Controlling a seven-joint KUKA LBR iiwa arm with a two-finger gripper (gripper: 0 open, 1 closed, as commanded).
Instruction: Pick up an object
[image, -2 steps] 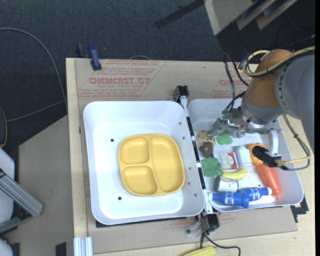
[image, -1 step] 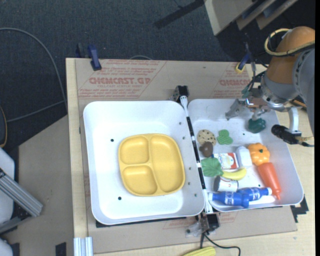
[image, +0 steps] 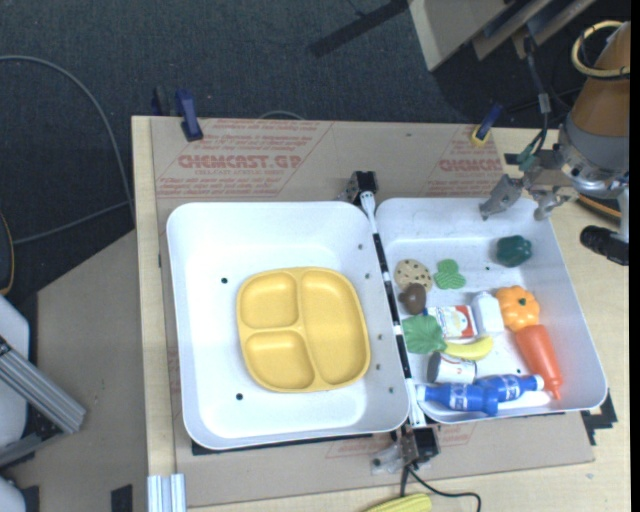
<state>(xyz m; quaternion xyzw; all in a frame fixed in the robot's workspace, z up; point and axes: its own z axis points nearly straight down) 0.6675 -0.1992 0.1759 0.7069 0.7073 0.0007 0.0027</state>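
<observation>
Blue bottle with a white cap end lies on its side along the near wall of the right bin, nearest the lens. Surface carries two white bins side by side. Left bin holds a yellow divided plate, flat, near centre. Right bin holds the clutter: an orange carrot slanting by the right wall, an orange pepper touching its top, a banana, a green leafy piece, a cookie, a dark green piece alone near the far wall. Hand hangs over the right bin's far rim, fingers spread, nothing between them.
</observation>
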